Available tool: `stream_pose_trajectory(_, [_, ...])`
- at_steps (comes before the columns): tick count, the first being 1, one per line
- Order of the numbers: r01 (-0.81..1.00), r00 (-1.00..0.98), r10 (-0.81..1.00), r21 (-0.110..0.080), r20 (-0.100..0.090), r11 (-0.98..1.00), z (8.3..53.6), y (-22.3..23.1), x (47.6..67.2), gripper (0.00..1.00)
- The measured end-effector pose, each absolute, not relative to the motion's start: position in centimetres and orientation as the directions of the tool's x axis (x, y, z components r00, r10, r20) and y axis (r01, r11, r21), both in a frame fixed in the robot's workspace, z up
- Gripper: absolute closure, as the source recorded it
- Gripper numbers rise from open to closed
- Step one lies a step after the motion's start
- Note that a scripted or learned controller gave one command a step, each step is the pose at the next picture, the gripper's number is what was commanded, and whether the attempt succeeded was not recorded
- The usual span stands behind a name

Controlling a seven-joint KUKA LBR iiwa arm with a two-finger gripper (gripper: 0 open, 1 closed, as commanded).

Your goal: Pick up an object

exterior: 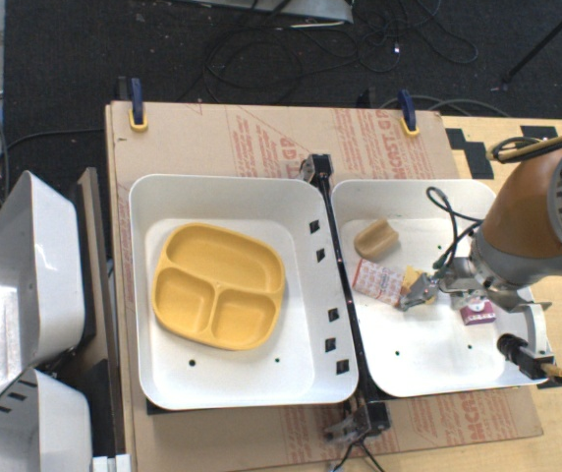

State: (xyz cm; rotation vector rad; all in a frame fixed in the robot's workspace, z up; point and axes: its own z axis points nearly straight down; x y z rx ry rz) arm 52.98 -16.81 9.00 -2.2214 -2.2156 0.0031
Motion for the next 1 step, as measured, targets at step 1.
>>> stream_pose_trajectory(1, [1.000,0.004,1.000,-0.002,0.001,-0.004,10.07,-16.82,53.06,1.00])
